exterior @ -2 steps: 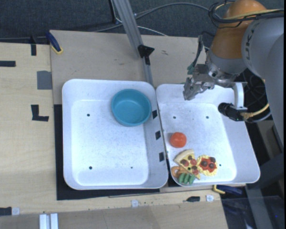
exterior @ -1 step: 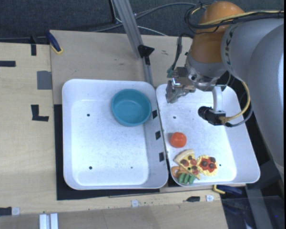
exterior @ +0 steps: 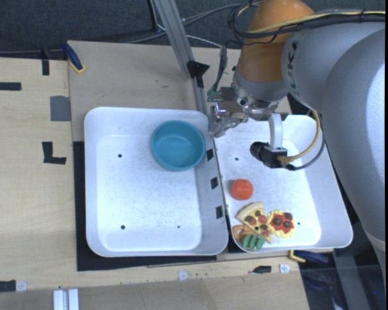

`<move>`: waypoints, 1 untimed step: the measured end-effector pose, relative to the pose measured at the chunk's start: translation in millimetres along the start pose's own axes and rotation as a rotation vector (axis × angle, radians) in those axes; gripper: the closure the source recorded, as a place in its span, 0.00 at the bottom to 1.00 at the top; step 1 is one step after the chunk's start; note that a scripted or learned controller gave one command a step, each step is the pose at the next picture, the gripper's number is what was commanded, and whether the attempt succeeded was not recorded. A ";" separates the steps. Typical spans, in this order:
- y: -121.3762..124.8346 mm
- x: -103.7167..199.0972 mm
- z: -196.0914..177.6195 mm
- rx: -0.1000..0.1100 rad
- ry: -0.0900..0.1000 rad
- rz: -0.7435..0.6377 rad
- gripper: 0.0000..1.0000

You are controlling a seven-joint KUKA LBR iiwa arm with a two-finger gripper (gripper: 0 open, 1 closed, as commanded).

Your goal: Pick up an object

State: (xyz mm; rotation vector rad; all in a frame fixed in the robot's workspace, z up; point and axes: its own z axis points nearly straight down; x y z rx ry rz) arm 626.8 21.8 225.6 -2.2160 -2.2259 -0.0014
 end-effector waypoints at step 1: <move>-7.8 51.5 8.6 0.002 0.000 0.000 1.00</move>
